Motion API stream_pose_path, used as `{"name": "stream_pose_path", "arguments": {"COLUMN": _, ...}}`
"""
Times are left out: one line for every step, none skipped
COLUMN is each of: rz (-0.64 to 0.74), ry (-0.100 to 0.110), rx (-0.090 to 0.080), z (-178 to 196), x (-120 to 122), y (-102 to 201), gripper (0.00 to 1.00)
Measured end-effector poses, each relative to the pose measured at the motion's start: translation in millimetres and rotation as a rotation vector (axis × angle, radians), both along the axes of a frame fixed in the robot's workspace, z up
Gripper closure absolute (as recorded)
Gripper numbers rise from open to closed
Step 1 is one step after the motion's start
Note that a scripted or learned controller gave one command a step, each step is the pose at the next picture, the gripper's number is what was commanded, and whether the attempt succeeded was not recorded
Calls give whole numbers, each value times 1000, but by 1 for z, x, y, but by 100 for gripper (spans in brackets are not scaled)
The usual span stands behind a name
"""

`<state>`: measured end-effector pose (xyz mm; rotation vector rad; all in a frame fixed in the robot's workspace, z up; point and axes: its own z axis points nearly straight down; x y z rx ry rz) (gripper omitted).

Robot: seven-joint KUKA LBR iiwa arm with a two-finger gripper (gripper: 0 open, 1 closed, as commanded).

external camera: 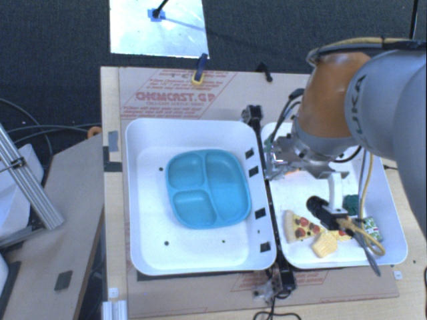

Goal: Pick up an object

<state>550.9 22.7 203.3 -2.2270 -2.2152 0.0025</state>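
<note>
On the bench (167,92), the left bin (143,179) holds a blue tray (207,189). In the right bin (390,245) lie a pizza slice (300,227), a yellow piece (325,244) and a black tool (323,212). The arm (353,99) hangs above that bin; whether its jaws are apart, I cannot tell.

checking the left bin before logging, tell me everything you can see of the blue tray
The blue tray is a light blue, rounded-rectangle plate that looks like smooth plastic, divided by raised ridges into three compartments: two in its upper part, one larger in its lower part. It lies flat and right side up on the floor of the left bin, roughly central and turned slightly askew to the bin's walls. All three compartments look bare. It touches only the bin floor.
</note>
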Motion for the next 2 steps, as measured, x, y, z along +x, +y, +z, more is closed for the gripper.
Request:
{"name": "stream_pose_path", "arguments": {"rz": 16, "ry": -4, "rx": 4, "z": 21, "x": -15, "y": 77, "gripper": 100}}
{"name": "stream_pose_path", "arguments": {"rz": 3, "ry": 3, "rx": 0, "z": 4, "x": -66, "y": 34, "gripper": 100}}
